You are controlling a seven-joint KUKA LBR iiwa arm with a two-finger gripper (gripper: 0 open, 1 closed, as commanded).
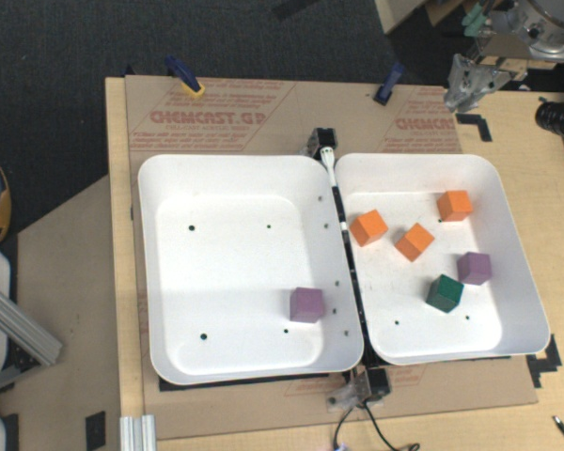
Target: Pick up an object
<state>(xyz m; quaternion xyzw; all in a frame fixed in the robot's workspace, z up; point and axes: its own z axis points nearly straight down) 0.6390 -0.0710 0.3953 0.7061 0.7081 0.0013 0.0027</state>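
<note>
Claw (470,83) hovers over brown board (216,111) beyond white bins (160,252).

Left bin (160,252) mostly open, seemingly

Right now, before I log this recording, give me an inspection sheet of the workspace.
Surface: cardboard-covered bench bearing left bin and right bin, side by side.
Job's things: purple cube in left bin; three orange cubes, purple cube and green cube in right bin.
Clutter: nothing seen.
Grippers: gripper beyond the right bin's far edge, holding nothing.
Cables: wire at near edge.
Surroundings: blue clamps, dark floor.
</note>
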